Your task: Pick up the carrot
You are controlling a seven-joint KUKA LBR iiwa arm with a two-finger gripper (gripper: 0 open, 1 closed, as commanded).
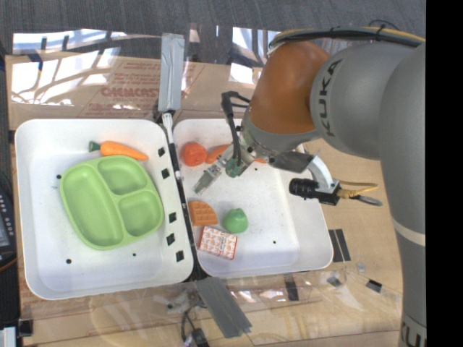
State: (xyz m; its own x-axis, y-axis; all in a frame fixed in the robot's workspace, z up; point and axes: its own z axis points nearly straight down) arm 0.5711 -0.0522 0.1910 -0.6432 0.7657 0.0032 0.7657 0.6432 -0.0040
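While reading outward from the near edge of the worktop (358, 270), first met in the right bin (312, 246): a red-and-white packet (218, 243), then a green round fruit (235, 220) and an orange waffle-like piece (202, 212) just beyond it. Level with these in the left bin (36, 266), a green divided plate (110, 201) with nothing on it.

Further back, over the middle of the right bin, the hand (206, 181), slanting down and toward the divider between the bins. Cannot tell whether spread or pressed together; too small and dark against the white floor to judge. Nothing seen pinched in it. Just behind, a round red-orange thing (192, 154) and a smaller orange bit (217, 152), neither of them the target.

Farthest of all, the carrot (123, 150), lying flat near the far wall of the left bin, just beyond the plate's rim, green stub pointing left. Well apart from the hand, and across the divider from it.

Judged from this: task barely begun. Nothing grasped, nothing lifted. Left to do: cross to the left bin, come down over the carrot, close on it across its width, raise it clear
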